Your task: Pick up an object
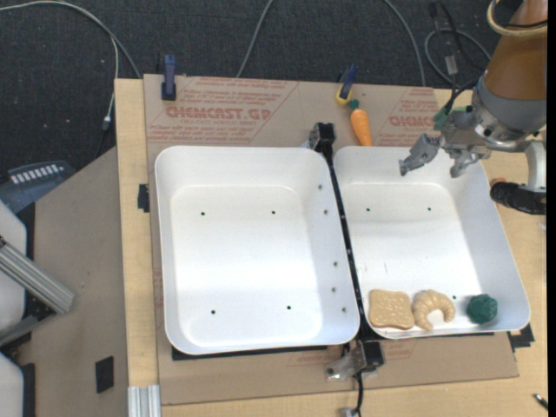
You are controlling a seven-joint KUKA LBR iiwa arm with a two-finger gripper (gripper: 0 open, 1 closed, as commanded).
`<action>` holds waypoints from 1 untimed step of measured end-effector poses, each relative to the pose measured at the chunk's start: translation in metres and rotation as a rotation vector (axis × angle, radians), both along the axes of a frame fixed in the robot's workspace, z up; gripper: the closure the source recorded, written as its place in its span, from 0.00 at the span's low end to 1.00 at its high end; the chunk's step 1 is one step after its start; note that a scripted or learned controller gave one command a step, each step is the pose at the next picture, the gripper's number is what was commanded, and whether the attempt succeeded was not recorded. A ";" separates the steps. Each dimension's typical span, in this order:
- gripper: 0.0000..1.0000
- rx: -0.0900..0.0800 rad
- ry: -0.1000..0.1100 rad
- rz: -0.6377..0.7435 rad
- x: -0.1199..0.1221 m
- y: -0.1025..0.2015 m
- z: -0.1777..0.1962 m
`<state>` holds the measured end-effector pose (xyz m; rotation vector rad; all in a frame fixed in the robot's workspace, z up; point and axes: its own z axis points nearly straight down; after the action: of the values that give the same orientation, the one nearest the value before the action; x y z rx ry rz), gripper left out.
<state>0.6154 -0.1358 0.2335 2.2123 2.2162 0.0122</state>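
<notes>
the claw (pixel 439 156) was seen open above the far right corner of the right bin (pixel 486 215), its two grey fingers (pixel 418 156) spread apart with nothing between them. it was carried by the arm (pixel 518 68), whose orange band stood at the upper right of the view above a grey wrist. the fingers were held over the bin's far rim and apart from every item.

just beyond that rim, on the brown board (pixel 217 111), a carrot (pixel 360 127) was laid near a blue clamp (pixel 347 83). a second blue clamp (pixel 168 75) was fixed at the board's far left edge.

the things to be picked were found at the near edge of the right bin, well apart from the claw. a toast (pixel 390 310) was placed in the near left corner, a croissant (pixel 433 307) was set just beside it and seemed to touch it, and a green ball (pixel 482 307) was lodged near the near right corner, a little apart from the croissant.

the left bin (pixel 174 233) was set touching the right bin along a dark seam, where a black clip (pixel 323 135) was seen at the far end. cables (pixel 295 7) were draped over the dark floor beyond the board.
</notes>
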 end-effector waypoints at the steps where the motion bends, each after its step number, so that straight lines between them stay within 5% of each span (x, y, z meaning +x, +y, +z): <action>1: 0.00 0.002 0.013 -0.006 -0.029 -0.044 -0.017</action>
<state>0.5866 -0.1801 0.2160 2.2261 2.2176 -0.0004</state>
